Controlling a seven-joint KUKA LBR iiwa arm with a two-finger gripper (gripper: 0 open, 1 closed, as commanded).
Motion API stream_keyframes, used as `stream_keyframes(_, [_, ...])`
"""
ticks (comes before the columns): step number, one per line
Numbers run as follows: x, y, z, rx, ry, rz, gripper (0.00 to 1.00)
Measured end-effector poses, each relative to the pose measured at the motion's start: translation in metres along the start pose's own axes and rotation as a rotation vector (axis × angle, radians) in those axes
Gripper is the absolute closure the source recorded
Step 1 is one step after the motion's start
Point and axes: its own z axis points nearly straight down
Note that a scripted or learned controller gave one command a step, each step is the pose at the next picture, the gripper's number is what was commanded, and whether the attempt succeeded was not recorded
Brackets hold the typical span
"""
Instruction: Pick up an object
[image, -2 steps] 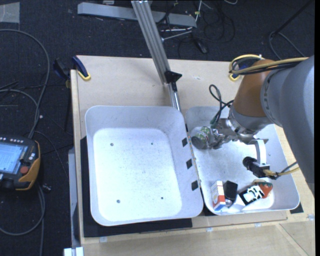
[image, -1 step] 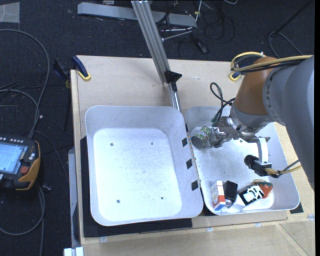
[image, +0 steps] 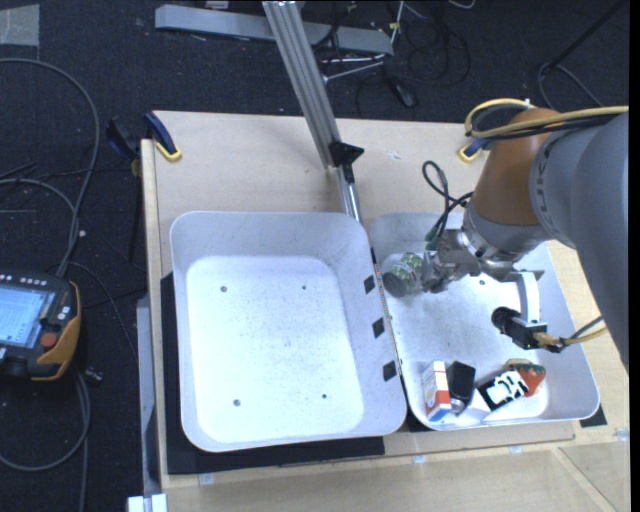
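My gripper (image: 425, 272) is low over the upper left part of the right bin (image: 570, 345), close to the wall shared with the left bin. A small crumpled green and clear object (image: 405, 267) lies right at its tip, touching or nearly touching it. Whether that object is gripped cannot be told from this angle. The grey arm with its orange band (image: 510, 180) reaches in from the right above the bin.
Along the right bin's front edge lie a red and white carton (image: 436, 390), a small black object (image: 461, 380), a black and white item (image: 506, 389) and an orange piece (image: 530, 375). The left bin (image: 200, 240) adjoins. A slanted metal pole (image: 310, 85) stands behind.
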Motion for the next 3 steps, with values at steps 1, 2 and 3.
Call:
stream_keyframes(1, [-0.005, -0.055, -0.007, 0.003, 0.0, 0.004, 1.0])
stream_keyframes(2, [0.022, 0.011, -0.061, -0.003, 0.0, 0.0, 1.0])
stream_keyframes(3, [0.092, -0.014, -0.059, 0.003, 0.002, -0.003, 1.0])
